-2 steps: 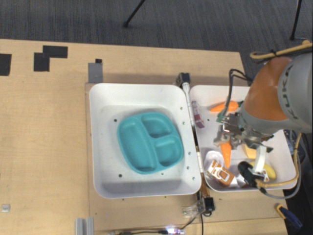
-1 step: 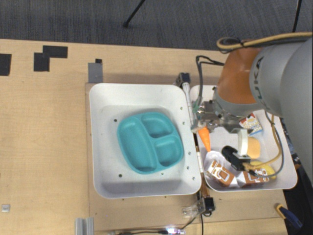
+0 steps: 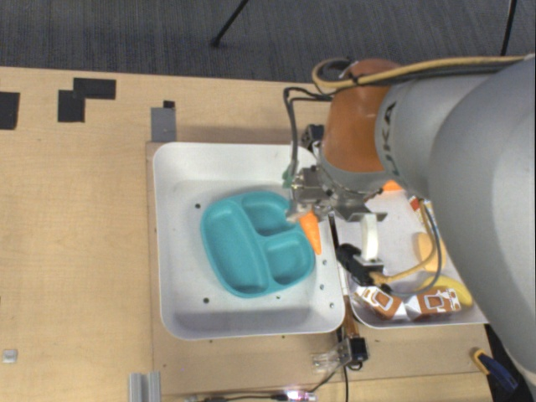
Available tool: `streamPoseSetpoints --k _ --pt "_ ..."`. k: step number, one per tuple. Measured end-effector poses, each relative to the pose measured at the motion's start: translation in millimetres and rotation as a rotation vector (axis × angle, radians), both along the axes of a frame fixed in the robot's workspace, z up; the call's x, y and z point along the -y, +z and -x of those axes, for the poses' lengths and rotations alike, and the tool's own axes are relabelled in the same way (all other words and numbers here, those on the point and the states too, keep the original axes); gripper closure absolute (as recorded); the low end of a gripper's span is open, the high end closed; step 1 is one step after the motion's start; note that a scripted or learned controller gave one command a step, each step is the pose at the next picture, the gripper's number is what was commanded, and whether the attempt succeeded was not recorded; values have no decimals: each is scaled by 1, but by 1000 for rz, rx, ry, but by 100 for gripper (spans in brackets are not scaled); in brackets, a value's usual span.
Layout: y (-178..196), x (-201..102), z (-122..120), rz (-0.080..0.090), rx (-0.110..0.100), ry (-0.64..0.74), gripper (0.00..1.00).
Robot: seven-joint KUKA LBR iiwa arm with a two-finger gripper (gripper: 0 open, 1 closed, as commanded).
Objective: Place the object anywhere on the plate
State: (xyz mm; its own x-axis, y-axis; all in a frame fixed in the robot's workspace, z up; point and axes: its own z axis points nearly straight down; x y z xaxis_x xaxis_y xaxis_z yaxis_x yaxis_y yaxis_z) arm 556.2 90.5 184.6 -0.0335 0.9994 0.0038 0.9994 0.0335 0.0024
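One small orange carrot (image 3: 311, 231) hangs from my hand (image 3: 306, 209), pinched at its upper end above the teal plate's (image 3: 251, 254) right rim; it looks light, rigid, slick.

The arm (image 3: 452, 141) blocks most of the right bin (image 3: 419, 312), and the gripper (image 3: 311, 199) fingers are too murky to read.

Two orange-and-white packets (image 3: 408, 303) lie near a yellow piece (image 3: 454, 291) in the right bin (image 3: 394, 318).
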Motion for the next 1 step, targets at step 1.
streamPoseSetpoints --k 1 --pt "0 3 0 3 0 -4 0"
